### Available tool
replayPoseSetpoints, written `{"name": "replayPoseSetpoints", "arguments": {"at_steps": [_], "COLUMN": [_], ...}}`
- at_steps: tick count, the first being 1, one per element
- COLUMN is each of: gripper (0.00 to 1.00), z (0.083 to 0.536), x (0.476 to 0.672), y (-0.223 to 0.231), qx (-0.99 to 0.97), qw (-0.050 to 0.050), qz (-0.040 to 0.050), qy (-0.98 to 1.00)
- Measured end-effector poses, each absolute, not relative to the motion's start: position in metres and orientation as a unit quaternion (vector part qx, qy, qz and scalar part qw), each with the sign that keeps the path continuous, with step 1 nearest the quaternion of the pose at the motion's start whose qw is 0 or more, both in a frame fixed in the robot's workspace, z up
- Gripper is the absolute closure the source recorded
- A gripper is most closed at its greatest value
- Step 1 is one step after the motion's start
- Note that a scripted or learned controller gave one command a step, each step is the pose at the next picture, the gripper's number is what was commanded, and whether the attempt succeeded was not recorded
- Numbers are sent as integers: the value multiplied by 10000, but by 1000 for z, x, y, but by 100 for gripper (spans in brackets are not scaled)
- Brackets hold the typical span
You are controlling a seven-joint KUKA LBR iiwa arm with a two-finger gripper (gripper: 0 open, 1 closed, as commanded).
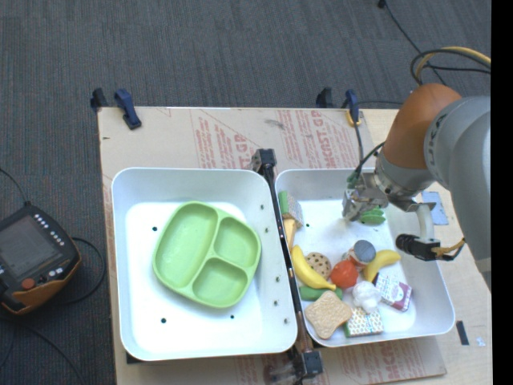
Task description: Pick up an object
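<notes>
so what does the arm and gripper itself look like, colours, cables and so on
The arm is a thick, rounded grey KUKA body with a broad orange band above the wrist. A yellow cable and a black cable loop over its top. The two-finger gripper is a small dark grey metal block with thin dark wires running up toward the wrist. A black cylindrical attachment with a yellow-tipped cable sticks out below the arm.

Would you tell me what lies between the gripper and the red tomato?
In the camera view, bare white bin floor, then a grey-capped object, lie between the gripper and the red tomato.
</notes>
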State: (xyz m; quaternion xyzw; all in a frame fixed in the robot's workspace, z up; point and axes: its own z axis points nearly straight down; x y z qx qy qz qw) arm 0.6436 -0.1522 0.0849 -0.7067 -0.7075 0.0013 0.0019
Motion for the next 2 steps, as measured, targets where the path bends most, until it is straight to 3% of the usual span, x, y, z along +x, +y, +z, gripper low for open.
{"name": "replayPoseSetpoints", "arguments": {"at_steps": [1,2], "gripper": [100,0], "z": [85,83], "x": [645,646], "y": [-211,-199], "qx": [-7060,-7038], "qw": [30,146], "qz": [-4,-55], "qy": [-7082,-7102]}}
